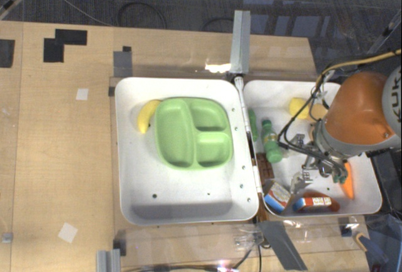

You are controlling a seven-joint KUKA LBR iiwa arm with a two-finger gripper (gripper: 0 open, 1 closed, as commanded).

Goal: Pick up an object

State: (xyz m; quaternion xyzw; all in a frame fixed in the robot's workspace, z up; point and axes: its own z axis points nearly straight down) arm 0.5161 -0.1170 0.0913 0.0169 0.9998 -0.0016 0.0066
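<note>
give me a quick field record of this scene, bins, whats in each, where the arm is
left bin: green divided tray, with a banana at its left edge
right bin: green bottle, yellow item, orange carrot-like item, red bottle, blue-and-white packet
arm: over the right bin, orange band uppermost
gripper: low, above the red bottle; grip not readable

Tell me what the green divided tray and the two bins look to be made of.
Green tray: likely moulded plastic, matte, with soft rounded compartment edges and uniform colour. Left bin and right bin: probably smooth white plastic or coated metal, faintly glossy; small dark dots look like fasteners, so it stays open.
</note>
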